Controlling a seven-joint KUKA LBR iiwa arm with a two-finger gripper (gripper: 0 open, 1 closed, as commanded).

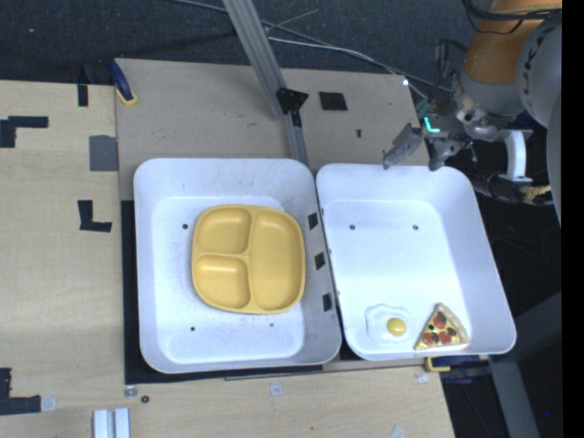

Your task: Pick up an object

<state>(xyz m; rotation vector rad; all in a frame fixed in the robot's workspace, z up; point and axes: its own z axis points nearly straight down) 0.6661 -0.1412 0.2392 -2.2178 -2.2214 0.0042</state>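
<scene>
Toy fried egg (387, 323) beside pizza slice (443, 328), right bin's (411, 199) near edge

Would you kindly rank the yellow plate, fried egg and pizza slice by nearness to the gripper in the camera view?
From the gripper, above the right bin's far edge:
1. Fried egg and pizza slice, right bin's near corner, too close to call.
2. Yellow plate, left bin.

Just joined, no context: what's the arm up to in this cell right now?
A pick attempt with nothing picked yet. The gripper hangs over the far rim of the right bin, fingers apart and nothing between them. Its candidates in that bin are a toy fried egg and a toy pizza slice, side by side in the near corner, well away from the gripper. The left bin holds a yellow divided plate, lying flat in the middle.
</scene>
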